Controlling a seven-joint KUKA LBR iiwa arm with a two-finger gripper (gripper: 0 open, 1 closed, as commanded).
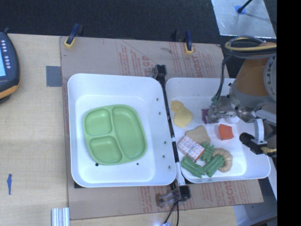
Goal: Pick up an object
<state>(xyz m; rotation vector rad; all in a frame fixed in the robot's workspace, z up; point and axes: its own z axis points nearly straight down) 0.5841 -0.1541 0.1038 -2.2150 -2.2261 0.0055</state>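
My arm (251, 81) reaches in from the right over the right bin (256, 173), grey with its orange band showing above the wrist. My tool (219, 111) hangs low over the back half of that bin, near its middle. Whether it is released or clenched I cannot tell (the wrist hides most of it from above), and I see nothing between its tips.

Just to the tool's left, a small dark purple piece (205, 114) lies on the bin floor. Just in front and to the right of the tool sits an orange block (225, 132), close to it but apart. A yellow lump (181, 114) rests near the bin's left wall, well to the left of the tool.

Toward the front of the bin the things crowd together: a tan slice (199, 133), and touching it a red and white packet (190, 147). Green beans (203, 163) lie in a heap at the front, partly against the packet, with a pale curled shrimp (226, 159) touching them on the right.

The left bin (80, 86) holds a green plate (114, 134) with three compartments, lying flat near its middle. Both bins sit side by side on a cardboard sheet (117, 55) on the table (28, 140), and yellow and blue clamps (73, 36) grip the sheet's far edge. A black and orange pendant (7, 65) lies at the table's left edge.
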